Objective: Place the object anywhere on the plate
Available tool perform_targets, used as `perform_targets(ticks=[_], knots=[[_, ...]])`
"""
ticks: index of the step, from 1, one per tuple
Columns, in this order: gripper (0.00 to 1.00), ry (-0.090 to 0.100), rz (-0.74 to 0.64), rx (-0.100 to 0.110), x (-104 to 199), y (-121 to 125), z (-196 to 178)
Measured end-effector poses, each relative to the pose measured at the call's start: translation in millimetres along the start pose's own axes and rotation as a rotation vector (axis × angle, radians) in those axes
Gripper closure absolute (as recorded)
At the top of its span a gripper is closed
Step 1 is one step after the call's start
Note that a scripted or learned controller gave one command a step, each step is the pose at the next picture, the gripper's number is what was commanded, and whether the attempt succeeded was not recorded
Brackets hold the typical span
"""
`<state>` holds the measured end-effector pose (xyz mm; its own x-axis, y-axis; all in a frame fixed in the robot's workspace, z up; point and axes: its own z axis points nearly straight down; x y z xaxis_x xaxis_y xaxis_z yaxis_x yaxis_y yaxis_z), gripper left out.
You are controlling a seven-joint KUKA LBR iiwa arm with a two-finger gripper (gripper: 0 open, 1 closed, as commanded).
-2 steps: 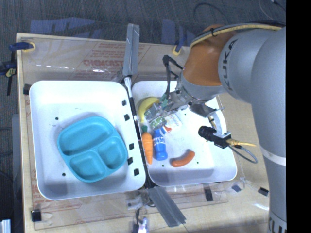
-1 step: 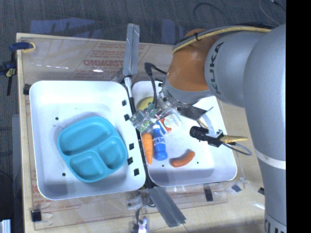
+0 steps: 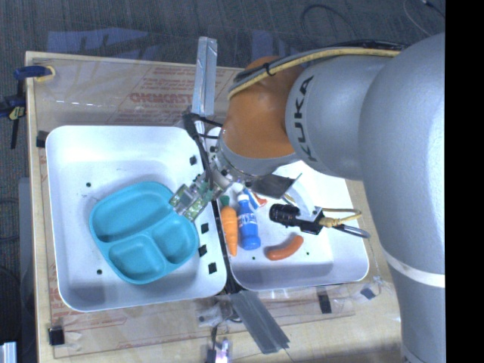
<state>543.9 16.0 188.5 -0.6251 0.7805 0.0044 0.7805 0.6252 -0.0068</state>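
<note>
A blue plate (image 3: 140, 231) with three compartments lies in the left bin (image 3: 76, 165). My gripper (image 3: 191, 198) hangs at that bin's right side, just above the plate's upper right rim, and the grey arm with its orange band (image 3: 253, 127) reaches in from the right. In the right bin (image 3: 340, 259), close to the divider, an orange carrot (image 3: 228, 230) lies beside a blue bottle (image 3: 248, 222). A reddish sausage (image 3: 284, 248) rests farther right. I see nothing clearly held at the gripper's tip.
The arm covers much of the right bin's back half. A small white and red item (image 3: 261, 200) peeks out under the wrist. Bare white floor surrounds the plate in the left bin. A metal post (image 3: 204, 74) stands behind the bins.
</note>
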Motion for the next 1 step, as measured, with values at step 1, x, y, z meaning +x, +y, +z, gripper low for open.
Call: perform_targets(ticks=[1], knots=[[0.0,0.0,0.001,0.0,-0.6,-0.4,-0.1]])
